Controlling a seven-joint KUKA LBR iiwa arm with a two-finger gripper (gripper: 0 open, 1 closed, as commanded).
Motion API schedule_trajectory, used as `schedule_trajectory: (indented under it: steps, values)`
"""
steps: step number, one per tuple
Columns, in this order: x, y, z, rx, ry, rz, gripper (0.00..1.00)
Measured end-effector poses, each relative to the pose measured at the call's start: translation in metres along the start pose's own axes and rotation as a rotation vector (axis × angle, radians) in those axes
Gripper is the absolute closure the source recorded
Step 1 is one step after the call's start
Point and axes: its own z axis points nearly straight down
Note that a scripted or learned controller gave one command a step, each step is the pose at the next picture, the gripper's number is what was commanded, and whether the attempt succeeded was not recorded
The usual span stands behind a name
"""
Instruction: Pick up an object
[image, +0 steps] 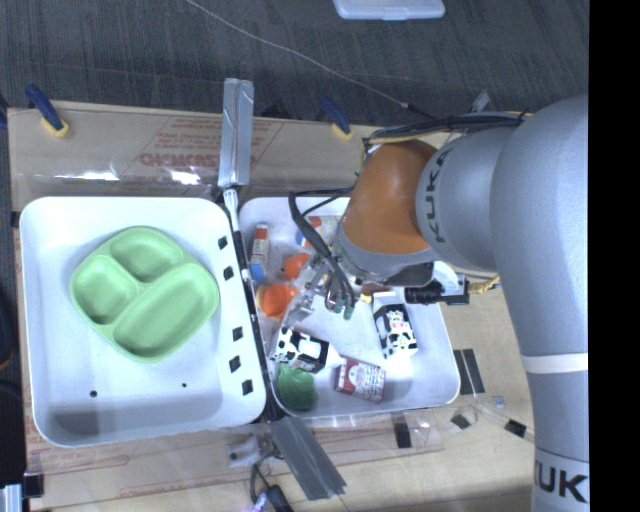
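Note:
My gripper (318, 292) hangs low over the middle of the right bin (437, 372), under the orange band of the wrist. Right beside its tip lie an orange object (274, 298) and a smaller orange piece (295, 265). A black-and-white cow-pattern item (301, 349) sits just below the gripper, and a second cow-pattern item (396, 331) lies to its right. A green round object (295, 386) and a red-and-white packet (359, 379) rest near the bin's front edge. A small bottle with a red cap (260, 243) stands near the left wall.
The left bin (50, 330) holds a green divided plate (145, 290). A grey divider strip (236, 130) runs between the bins at the back. The arm's grey body covers the right bin's back right part. Blue clamps (47, 110) hold the bench's far edge.

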Motion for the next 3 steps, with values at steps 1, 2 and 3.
schedule_trajectory:
  steps: [1,2,3]
  values:
    - [-0.034,0.044,-0.120,-0.004,-0.007,0.038,1.00]
    - [0.088,0.036,-0.106,0.003,0.007,0.310,1.00]
    - [0.057,0.115,-0.135,-0.001,0.002,0.226,1.00]
